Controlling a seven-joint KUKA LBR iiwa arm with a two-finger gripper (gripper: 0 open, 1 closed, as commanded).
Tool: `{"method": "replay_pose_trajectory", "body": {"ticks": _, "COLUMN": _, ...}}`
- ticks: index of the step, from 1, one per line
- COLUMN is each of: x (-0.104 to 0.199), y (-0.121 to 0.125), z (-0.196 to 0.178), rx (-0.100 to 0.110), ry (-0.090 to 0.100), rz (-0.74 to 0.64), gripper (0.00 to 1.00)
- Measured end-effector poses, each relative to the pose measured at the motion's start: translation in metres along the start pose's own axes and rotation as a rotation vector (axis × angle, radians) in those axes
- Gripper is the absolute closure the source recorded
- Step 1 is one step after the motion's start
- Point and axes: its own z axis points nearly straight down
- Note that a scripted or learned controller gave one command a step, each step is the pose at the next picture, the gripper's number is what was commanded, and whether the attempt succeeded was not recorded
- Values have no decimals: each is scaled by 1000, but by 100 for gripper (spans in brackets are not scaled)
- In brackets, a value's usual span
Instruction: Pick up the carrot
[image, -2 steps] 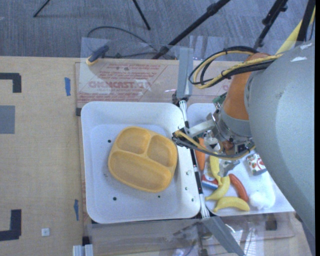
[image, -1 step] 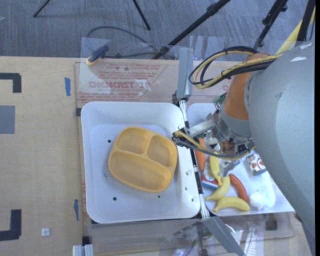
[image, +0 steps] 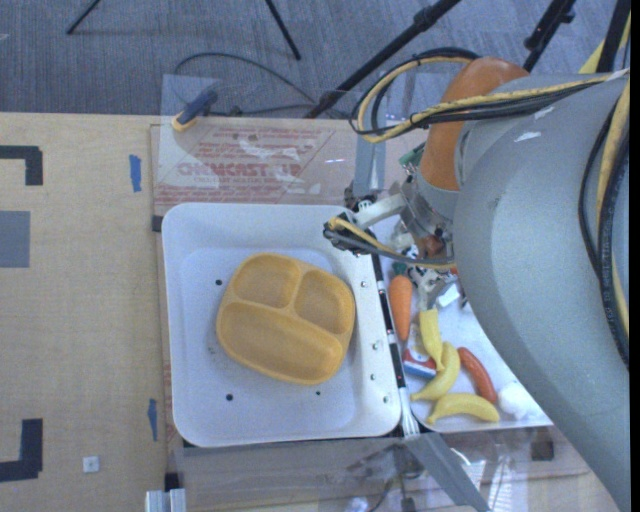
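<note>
At the near edge of the right bin (image: 478, 418), toward five o'clock, a yellow banana (image: 464, 407) lies crosswise, with a small white object (image: 512, 400) just beside it to the right. A second banana (image: 447, 375) curves up from it, and a red sausage-shaped piece (image: 477, 373) lies slantwise next to that. A third, paler banana (image: 430, 333) stands lengthwise a little farther back, with a blue-and-red scrap (image: 417, 366) at its foot by the bin wall.

The carrot (image: 401, 305) lies just beyond these, at about three o'clock from the middle of the view, lengthwise along the right bin's left wall, its thick end pointing away. It rests on the bin floor, free of any grip.

To its left, in the left bin (image: 190, 330), a yellow divided plate (image: 285, 317) with three compartments sits near the middle.

Farther back, the pincer (image: 432, 268) hangs right above the carrot's far end; whether it is spread or closed I cannot tell, as the wrist and cabling crowd it. The grey arm (image: 545, 240) fills the right side, its orange band (image: 470, 100) at one o'clock. Beyond the bins, a clear sheet with red lettering (image: 240, 165) lies on the bench (image: 80, 300).
</note>
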Motion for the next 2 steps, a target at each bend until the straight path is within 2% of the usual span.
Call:
{"method": "replay_pose_trajectory", "body": {"ticks": 1, "x": -62, "y": 71, "z": 0, "rx": 4, "ry": -6, "rz": -298, "gripper": 0}}
{"method": "replay_pose_trajectory", "body": {"ticks": 2, "x": -82, "y": 45, "z": 0, "rx": 4, "ry": -7, "rz": -61, "gripper": 0}}
